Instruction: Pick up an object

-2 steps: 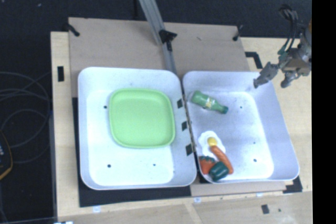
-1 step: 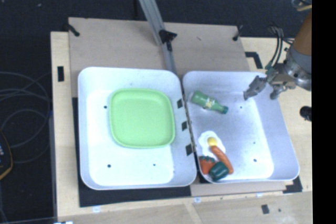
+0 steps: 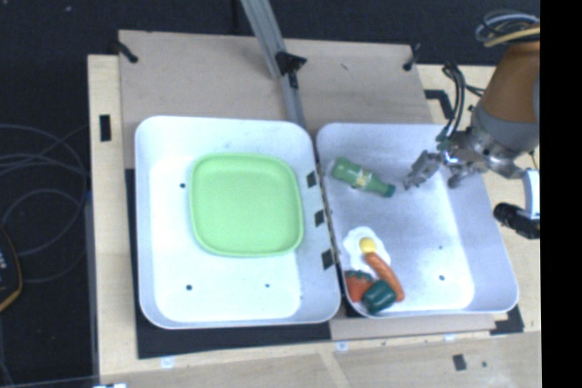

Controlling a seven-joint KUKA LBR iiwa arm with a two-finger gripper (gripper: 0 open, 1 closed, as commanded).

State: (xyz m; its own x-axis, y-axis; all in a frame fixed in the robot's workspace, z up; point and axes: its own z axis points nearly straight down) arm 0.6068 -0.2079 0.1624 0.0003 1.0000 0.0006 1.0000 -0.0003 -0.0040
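Note:
A small green bottle (image 3: 361, 178) lies on its side in the upper left of the right bin (image 3: 455, 286). Near that bin's front left corner sit a fried-egg toy (image 3: 364, 244), an orange carrot (image 3: 380, 268) and a green and red vegetable piece (image 3: 371, 293), bunched together. My gripper (image 3: 438, 173) hangs over the right bin's upper right part, to the right of the bottle, open with its two fingers spread apart and nothing between them.
A light green square plate (image 3: 245, 203) rests in the left bin (image 3: 164, 268). A grey pole (image 3: 259, 4) slants down from the top to the bins' shared back edge. The arm's orange band (image 3: 516, 73) stands at the right edge.

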